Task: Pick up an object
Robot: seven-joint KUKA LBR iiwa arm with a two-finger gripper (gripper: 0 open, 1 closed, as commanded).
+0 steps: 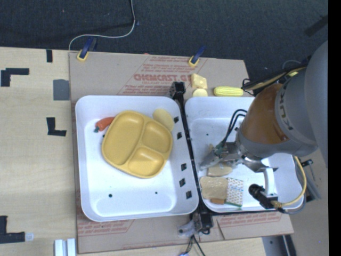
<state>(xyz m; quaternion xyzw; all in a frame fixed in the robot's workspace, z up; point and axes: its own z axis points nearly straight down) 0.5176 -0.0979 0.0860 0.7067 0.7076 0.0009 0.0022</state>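
Note:
My gripper [217, 154] reaches down into the right bin [213, 113], near its left middle. Just below it lies a pale beige piece [219, 170], close to or touching the fingertips. Further down sits a tan bread-like slab [213, 189] with a small white speckled packet [234, 191] beside it. In the left bin [93, 185] a yellow divided plate [138, 143] lies tilted, with an orange carrot-like thing [104, 124] at its upper left and a pale yellow round piece [163, 117] at its upper right.
Outside the bins, on the cardboard behind them, lie a yellow corn cob [228, 92] and a pale yellow block [199, 82]. A black divider [184, 143] runs between the bins. The arm's bulk covers the right bin's right side.

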